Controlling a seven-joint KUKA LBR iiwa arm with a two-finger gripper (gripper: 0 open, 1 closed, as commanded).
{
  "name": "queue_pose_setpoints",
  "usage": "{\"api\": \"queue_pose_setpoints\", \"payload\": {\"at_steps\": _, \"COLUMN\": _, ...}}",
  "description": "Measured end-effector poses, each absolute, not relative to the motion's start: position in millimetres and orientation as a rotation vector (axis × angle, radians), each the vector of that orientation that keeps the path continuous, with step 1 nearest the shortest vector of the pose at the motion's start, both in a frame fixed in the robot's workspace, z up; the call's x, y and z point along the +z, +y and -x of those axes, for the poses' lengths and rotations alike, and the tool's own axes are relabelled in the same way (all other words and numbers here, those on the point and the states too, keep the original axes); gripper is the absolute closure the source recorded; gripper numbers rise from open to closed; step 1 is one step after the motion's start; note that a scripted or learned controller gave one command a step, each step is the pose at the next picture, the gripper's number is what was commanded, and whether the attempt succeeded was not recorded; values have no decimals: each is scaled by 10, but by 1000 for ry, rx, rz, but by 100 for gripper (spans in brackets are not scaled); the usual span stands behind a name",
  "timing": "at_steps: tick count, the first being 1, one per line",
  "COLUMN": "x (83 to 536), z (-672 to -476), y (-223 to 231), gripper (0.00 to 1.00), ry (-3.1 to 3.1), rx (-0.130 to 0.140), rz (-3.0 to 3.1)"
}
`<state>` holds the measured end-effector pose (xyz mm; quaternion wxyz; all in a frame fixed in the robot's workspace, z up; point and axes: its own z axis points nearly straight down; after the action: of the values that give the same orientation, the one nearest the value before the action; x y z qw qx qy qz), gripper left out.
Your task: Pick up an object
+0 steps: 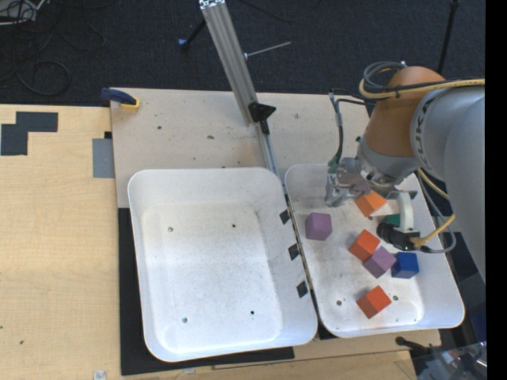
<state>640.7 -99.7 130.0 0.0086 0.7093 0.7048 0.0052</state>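
Left white bin (pixel 214 323) on surface (pixel 55 236), dark specks across its floor. Black mat (pixel 127 291) under bin. Slanted aluminium bar (pixel 232 54) rising from black bracket (pixel 261 112) behind bins. Blue-yellow clamp (pixel 120 97) at board's far left corner. Black cables (pixel 32 22) on dark carpet. Grey and black patches (pixel 32 129) on light wood.

1. The two white bins, the left one (pixel 214 267) and the right one (pixel 348 307), look like smooth, slightly glossy plastic, with dark specks on their floors.
2. The bench (pixel 190 133) behind the bins looks like matt, pale board, scuffed and spotted.
3. The slanted rail (pixel 230 54) above the bins looks like brushed metal.
4. The arm (pixel 451 133) has a smooth grey shell and a glossy orange band (pixel 396 125).
5. The blocks in the right bin, such as the purple one (pixel 318 226), look matt.
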Motion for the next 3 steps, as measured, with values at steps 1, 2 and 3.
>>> {"api": "queue_pose_setpoints", "payload": {"at_steps": 1, "x": 1746, "z": -6354, "y": -991, "gripper": 100, "ry": 2216, "rx": 2, "rz": -2226}}
{"api": "queue_pose_setpoints", "payload": {"at_steps": 2, "x": 2277, "z": -6361, "y": -1010, "gripper": 100, "ry": 2219, "rx": 3, "rz": -2220}}
{"api": "queue_pose_setpoints", "payload": {"at_steps": 3, "x": 2119, "z": -6359, "y": -1005, "gripper": 100, "ry": 2225, "rx": -5, "rz": -2222}}
